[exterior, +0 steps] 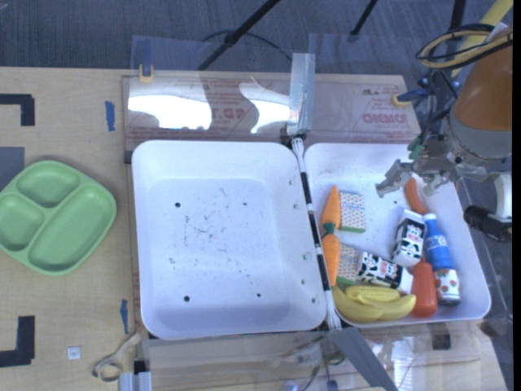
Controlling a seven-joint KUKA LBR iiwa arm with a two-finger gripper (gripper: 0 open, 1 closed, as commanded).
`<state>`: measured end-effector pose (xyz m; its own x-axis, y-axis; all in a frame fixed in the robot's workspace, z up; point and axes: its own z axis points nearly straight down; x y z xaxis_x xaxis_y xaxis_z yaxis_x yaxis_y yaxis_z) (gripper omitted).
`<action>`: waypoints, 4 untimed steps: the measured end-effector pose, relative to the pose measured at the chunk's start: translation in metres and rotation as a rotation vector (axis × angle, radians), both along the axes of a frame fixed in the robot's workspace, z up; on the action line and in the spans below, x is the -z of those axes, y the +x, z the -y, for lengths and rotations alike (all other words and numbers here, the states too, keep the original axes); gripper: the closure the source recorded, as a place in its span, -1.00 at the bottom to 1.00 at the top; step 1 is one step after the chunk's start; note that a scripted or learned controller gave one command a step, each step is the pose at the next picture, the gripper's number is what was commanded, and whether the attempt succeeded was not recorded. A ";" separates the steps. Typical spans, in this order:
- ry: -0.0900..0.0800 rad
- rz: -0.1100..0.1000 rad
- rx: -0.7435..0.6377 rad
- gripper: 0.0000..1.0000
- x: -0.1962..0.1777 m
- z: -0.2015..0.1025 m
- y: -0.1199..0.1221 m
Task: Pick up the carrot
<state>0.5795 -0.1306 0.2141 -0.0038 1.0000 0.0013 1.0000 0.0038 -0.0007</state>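
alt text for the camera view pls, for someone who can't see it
The gripper hovers over the right bin, above and right of the carrot lying by the divider. Toy food crowds that bin; a green plate sits at far left.

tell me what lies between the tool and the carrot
In the camera view, mostly bare white floor of the right bin separates the tool from the carrot; a small patterned packet sits just beside the carrot.
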 end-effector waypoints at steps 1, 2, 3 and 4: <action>0.000 0.001 -0.097 -1.00 0.108 -0.032 -0.009; -0.001 0.003 -0.217 -1.00 0.030 -0.088 -0.046; 0.000 -0.001 -0.298 -1.00 0.030 -0.124 -0.099; -0.001 0.001 0.008 -1.00 0.030 -0.150 -0.100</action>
